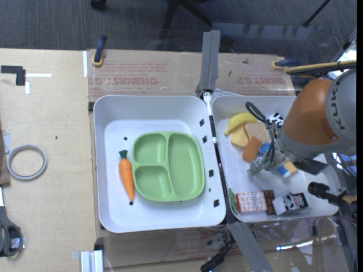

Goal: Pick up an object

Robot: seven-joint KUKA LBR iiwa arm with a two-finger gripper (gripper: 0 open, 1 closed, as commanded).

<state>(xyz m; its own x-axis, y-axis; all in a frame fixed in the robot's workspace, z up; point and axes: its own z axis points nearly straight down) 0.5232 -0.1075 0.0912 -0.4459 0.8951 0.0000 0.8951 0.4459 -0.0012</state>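
A: Here, what does each bin on the desk (45,95) hold?

B: Left bin (108,208): a green divided plate (169,166), with a toy carrot (126,175) lying just beside its left edge. Right bin (227,103): a banana (240,122), a tan bread slice (256,132), an orange block (252,150), a red-and-white carton (251,202) and a black-and-white carton (290,203).

A: And the pincer (265,164)?

B: It is low in the right bin, just right of the orange block and below the bread slice; whether it is spread or pinching anything cannot be told.
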